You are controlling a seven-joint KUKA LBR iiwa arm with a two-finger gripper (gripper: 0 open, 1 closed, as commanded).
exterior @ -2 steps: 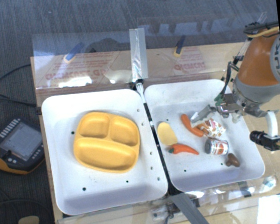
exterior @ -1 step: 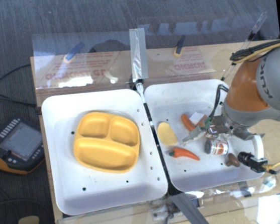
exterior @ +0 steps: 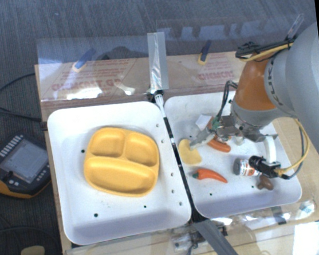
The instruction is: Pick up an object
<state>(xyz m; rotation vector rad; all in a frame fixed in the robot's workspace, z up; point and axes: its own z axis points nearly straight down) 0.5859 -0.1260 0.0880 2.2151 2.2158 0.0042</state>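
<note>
Reaching in from the right, my arm [exterior: 291, 73] hangs over the right bin [exterior: 244, 203]. My gripper [exterior: 224, 129] is low above a carrot [exterior: 219, 145], which lies almost under it, long axis left to right. I cannot tell the gripper's state or whether it touches the carrot.

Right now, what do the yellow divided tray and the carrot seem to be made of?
The yellow divided tray looks like moulded plastic: smooth, one even colour, soft sheen on its rounded compartments. The carrot seems a plastic toy, judging by its glossy orange surface, though this is uncertain.
</note>
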